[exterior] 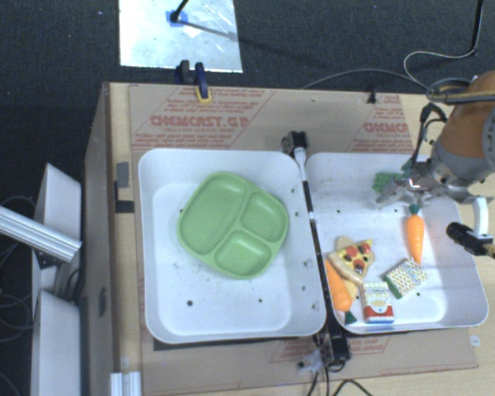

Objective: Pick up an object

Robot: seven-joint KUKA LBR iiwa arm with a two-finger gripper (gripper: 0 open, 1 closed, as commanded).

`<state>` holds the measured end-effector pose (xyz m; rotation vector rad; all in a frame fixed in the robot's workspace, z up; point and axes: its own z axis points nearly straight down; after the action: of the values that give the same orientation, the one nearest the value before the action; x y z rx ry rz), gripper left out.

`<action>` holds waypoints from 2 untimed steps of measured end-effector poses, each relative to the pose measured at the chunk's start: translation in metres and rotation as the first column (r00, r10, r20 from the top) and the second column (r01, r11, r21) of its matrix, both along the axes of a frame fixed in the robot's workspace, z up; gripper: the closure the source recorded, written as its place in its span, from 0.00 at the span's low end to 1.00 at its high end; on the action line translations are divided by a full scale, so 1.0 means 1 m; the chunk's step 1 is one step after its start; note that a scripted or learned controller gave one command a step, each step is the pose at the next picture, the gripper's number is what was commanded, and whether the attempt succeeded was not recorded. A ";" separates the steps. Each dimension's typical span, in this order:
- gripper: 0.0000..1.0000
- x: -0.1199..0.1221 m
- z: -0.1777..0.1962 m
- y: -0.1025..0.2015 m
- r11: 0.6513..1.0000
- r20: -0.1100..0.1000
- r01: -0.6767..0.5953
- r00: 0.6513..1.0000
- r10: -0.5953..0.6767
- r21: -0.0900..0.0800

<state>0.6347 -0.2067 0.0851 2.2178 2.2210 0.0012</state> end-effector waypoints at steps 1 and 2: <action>0.00 -0.008 0.000 0.000 1.000 0.000 0.000 1.000 0.000 0.000; 0.00 0.034 0.000 0.001 1.000 -0.005 -0.001 1.000 0.001 0.003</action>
<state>0.6687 -0.2059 0.0854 2.2203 2.2261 -0.0005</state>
